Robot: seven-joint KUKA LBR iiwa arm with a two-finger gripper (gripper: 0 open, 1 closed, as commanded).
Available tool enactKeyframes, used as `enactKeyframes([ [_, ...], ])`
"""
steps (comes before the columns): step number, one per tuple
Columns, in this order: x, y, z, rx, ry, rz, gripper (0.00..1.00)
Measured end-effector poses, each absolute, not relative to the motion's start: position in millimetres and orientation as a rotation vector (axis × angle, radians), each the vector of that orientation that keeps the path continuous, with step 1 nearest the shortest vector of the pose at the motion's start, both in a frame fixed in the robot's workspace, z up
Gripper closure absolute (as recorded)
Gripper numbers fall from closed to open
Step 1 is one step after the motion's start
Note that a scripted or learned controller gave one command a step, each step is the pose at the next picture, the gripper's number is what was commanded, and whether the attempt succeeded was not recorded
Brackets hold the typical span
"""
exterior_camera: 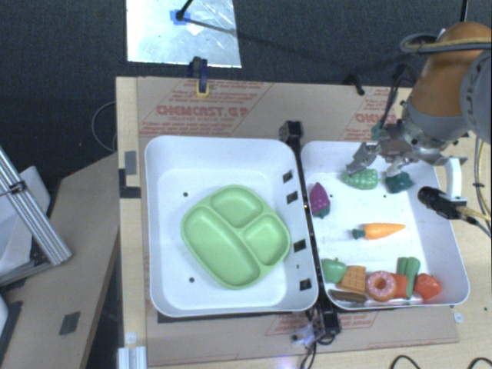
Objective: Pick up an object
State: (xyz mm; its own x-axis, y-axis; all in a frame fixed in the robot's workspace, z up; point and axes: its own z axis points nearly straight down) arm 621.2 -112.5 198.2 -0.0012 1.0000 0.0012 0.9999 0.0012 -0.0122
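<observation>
Dark carpet around a cardboard-topped bench (223, 102), gripper (382, 160) spread wide above the right bin (450, 244).

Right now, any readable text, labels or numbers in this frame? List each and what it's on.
"CHEMCAST GP": red print, upside down, on the brown sheet behind the left bin.
Same red print repeats near the sheet's back right corner and along its front edge: too blurred or cut off to read.
Nothing legible on the bins, green tray or toy food.
</observation>
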Motion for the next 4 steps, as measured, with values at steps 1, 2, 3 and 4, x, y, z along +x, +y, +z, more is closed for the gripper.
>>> enactKeyframes([
  [1,623.9,-112,207,-2.218,-2.226,-0.001,0.0],
  [2,623.8,-109,165,-2.218,-2.224,0.001,0.0],
  [3,629.6,-106,105,-2.215,-2.227,0.001,0.0],
  [4,630.6,-106,85,-2.219,-2.228,-0.001,0.0],
])
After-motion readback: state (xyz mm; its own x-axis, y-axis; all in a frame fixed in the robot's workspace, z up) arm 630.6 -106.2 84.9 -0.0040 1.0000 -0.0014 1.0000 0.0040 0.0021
